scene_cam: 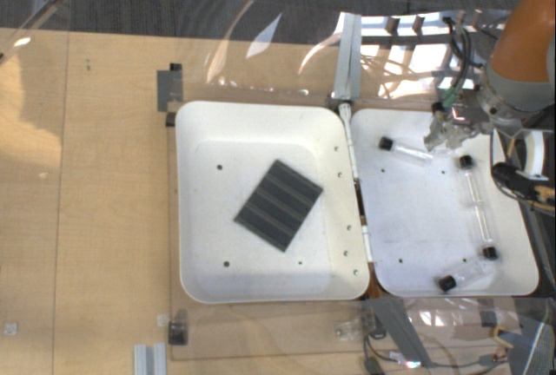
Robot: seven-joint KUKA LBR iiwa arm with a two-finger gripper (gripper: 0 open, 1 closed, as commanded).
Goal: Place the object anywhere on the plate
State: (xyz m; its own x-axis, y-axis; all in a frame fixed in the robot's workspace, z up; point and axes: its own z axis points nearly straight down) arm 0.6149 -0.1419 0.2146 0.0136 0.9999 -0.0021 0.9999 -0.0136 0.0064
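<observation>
Camera view, fixed above the light wooden worktop (87, 191), shows the claw (445, 132) low over the far part of the right shallow white bin (521, 278). Whether the claw is released or clenched cannot be told at this slant, and nothing is visibly grasped.

Just beside the claw, on its left, lies a short clear plastic tube (408, 154), with a small black cap (385, 142) at the tube's far-left end. Contact between claw and tube cannot be confirmed. A second black cap (466, 161) sits just beside the claw on its near side. A longer clear tube (479, 213) runs from there toward the near edge of the bin, well below the claw, ending at another black cap (489, 253). One more black cap (447, 283) lies near the bin's front rim.

The dark grey ribbed rectangular plate (280, 205) lies tilted in the left shallow white bin (200, 269), well apart from the claw, to its left.

No brands, labels or legible writing can be read.

The grey arm with the orange band (524, 35) enters from the right, wrist bent downward over the right bin.
</observation>
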